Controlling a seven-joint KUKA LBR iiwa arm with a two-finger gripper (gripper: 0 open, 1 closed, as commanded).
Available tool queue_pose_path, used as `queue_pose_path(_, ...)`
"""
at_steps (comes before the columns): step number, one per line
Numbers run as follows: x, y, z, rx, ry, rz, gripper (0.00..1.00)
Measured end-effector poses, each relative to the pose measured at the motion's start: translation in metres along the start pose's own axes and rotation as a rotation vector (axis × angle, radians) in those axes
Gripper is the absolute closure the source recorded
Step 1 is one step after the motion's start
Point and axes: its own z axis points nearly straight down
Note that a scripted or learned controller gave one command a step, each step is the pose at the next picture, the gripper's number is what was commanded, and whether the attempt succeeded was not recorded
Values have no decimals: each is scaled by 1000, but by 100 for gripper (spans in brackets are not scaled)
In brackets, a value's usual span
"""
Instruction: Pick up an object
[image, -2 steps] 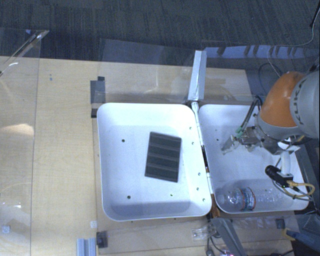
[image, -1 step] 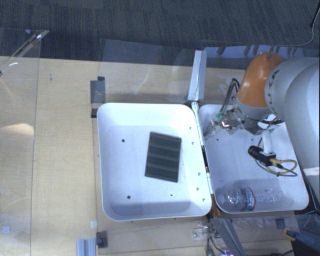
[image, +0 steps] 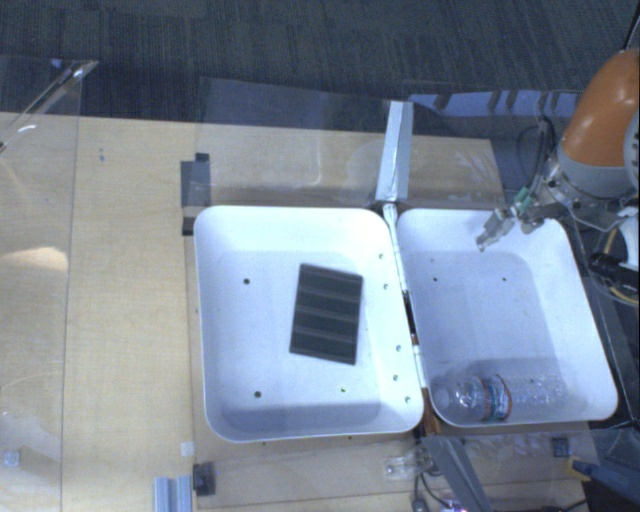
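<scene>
A dark grey ribbed rectangular pad (image: 326, 313) lies flat in the middle of the left bin (image: 235, 360). A clear plastic bottle (image: 495, 395) with a red and blue label band lies on its side at the front of the right bin (image: 500, 310). My gripper (image: 494, 231) hangs over the far part of the right bin, near its back wall, well away from the bottle and with nothing seen in it. The grey arm with its orange band (image: 600, 120) reaches in from the upper right.
A metal divider post (image: 394, 150) stands behind the seam between the two bins. Cables (image: 610, 270) run along the right bin's right side. Clear panels edge the wooden bench (image: 100, 300) at the left and back.
</scene>
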Motion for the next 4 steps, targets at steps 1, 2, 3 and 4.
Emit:
queue_pose_path(1,1,3,-12,-6,-4,-6,100)
queue_pose_path(2,103,52,-3,2,3,181,100)
queue_pose_path(3,103,51,-3,2,2,181,0)
queue_pose_path(4,62,-16,-47,2,1,174,0)
